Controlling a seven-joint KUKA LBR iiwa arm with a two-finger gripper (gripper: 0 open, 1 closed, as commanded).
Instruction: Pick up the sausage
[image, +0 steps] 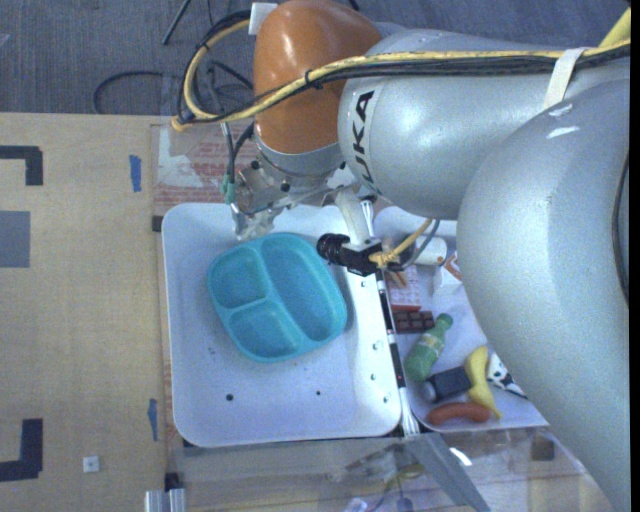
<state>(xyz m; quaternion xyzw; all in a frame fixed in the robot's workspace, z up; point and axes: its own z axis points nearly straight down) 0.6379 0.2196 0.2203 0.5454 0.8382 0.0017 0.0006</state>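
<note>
Grey arm with orange band reaches across from right, wrist bent down over left bin (190, 400); gripper (248, 222) at far edge, just beside blue divided plate (277, 296); finger spread cannot be told; one sausage (458, 412) in right bin (520, 422), beside one banana (481, 376) and one green bottle (429, 346).
</note>
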